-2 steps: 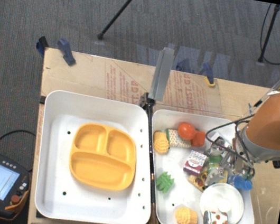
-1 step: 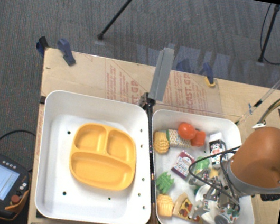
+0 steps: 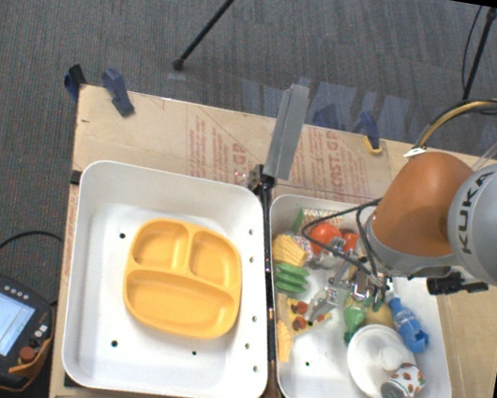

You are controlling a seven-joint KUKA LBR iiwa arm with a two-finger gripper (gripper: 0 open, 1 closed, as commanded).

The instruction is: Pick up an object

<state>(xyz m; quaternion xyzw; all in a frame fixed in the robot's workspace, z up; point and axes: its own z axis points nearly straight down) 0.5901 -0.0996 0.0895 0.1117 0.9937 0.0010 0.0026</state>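
My gripper [image 3: 346, 292] hangs low over the middle of the right bin [image 3: 442, 370], under the orange wrist band [image 3: 419, 204]. It is in among a heap of toy food: a red tomato [image 3: 325, 234], a corn cob [image 3: 290, 248], a green vegetable [image 3: 290, 277], small red berries [image 3: 304, 309] and a green piece [image 3: 356, 318]. I see nothing clearly lifted off the bin floor. The wrist hides whatever lies behind it.
A blue bottle [image 3: 407, 324], a white bowl [image 3: 371, 356] and a patterned cup [image 3: 400, 382] lie at the right bin's front right. A yellow strip [image 3: 283, 341] lies along its left wall. The left bin [image 3: 93, 214] holds a yellow divided plate [image 3: 185, 279].
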